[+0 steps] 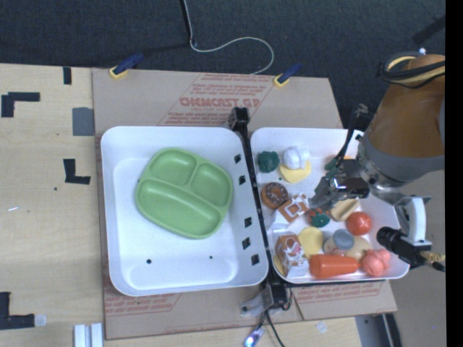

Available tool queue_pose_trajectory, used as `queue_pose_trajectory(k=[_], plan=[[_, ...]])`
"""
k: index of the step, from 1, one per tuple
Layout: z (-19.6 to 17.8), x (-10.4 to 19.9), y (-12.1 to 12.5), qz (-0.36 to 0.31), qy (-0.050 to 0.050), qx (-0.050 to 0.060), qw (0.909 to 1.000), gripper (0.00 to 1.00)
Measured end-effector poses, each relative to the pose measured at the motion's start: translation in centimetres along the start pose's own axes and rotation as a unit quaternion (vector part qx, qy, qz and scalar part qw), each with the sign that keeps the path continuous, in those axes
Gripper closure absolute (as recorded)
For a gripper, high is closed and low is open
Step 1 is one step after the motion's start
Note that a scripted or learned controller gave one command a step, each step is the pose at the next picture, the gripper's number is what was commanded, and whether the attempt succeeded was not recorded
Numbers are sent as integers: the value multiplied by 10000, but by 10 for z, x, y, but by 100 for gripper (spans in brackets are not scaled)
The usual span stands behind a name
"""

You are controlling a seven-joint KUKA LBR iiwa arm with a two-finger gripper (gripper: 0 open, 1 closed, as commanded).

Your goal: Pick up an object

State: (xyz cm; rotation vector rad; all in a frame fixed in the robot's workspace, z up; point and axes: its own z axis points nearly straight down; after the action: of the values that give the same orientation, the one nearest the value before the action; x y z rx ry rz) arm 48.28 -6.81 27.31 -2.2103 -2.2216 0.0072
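Observation:
The right bin (318,137) holds several toy foods. Among them are a brown doughnut (274,194), a dark green piece (268,160), a white and yellow piece (294,163), a red and white packet (293,210), a yellow lump (312,238), a red tomato (358,223), an orange carrot (333,266) and a pink piece (375,262). My gripper (327,196) hangs low over the middle of this bin, just right of the red and white packet and beside a tan wedge (347,208). Nothing is visibly held in it.
The left bin (119,194) carries a green divided plate (184,192). A black divider (249,194) separates the two bins. The grey and orange arm (401,132) covers the right bin's far right side. A cable (217,45) lies on the dark floor behind.

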Motion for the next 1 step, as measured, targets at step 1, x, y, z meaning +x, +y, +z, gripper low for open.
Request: queue_pose_trajectory(k=[1], plan=[[63, 101, 0, -29, 3, 4, 10000, 100]])
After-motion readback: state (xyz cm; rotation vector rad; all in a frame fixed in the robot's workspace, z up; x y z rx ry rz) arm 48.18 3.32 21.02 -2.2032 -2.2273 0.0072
